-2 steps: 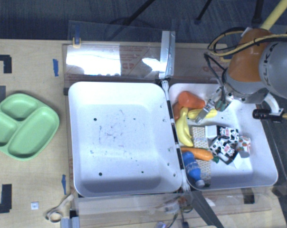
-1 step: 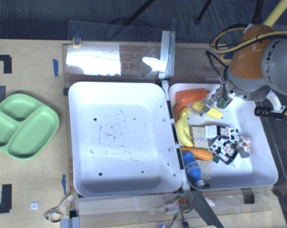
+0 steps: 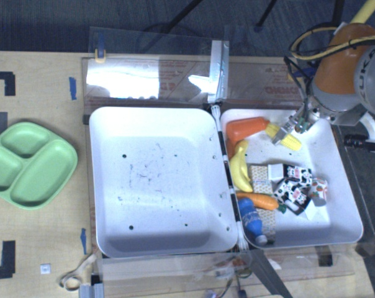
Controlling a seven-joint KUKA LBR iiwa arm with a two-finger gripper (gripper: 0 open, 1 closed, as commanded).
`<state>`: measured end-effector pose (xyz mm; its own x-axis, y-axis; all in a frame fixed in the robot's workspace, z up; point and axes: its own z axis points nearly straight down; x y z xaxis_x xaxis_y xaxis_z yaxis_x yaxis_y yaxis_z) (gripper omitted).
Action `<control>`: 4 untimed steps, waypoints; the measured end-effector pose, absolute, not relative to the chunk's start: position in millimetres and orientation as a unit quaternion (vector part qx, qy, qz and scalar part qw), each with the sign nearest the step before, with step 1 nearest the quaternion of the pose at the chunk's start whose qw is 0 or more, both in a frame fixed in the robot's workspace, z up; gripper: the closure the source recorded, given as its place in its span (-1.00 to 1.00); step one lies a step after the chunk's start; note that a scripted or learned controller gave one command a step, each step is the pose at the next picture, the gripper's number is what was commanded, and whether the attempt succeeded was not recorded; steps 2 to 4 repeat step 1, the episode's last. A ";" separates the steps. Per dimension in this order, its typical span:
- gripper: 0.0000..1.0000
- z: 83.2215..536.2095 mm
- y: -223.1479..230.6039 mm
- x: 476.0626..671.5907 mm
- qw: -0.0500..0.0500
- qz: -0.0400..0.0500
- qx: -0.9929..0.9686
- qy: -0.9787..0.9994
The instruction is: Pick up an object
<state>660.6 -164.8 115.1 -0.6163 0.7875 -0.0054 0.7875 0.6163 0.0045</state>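
Over the right-hand shallow white bin (image 3: 343,166), toward its 1 o'clock corner, the hand (image 3: 291,131) hangs just above a small yellow block (image 3: 287,140). Whether its fingers are apart or together I cannot tell; nothing visibly sits between them.

Risk, as I judge it: the block lies close to the bin's far wall and just beside a soft orange pouch-like item (image 3: 245,127) at its 9 o'clock. A descent slightly off could push the block away or catch the orange piece instead. Tight clutter leaves little room for the fingers.

Right bin contents:
- yellow banana (image 3: 240,166), along the divider
- orange carrot-shaped toy (image 3: 260,200)
- blue plastic bottle (image 3: 251,220), at 7 o'clock
- patterned black-and-white cards (image 3: 297,188), mid-bin

Left white bin (image 3: 156,166): bare, scuffed floor. A green divided plastic tray (image 3: 29,164) sits on the table (image 3: 38,73), at 9 o'clock.
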 end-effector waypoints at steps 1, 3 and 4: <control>1.00 191.0 -186.1 650.6 0.004 0.000 0.287 0.958; 1.00 191.0 -186.1 650.6 0.004 0.000 0.287 0.958; 1.00 191.0 -186.1 650.6 0.004 0.000 0.287 0.958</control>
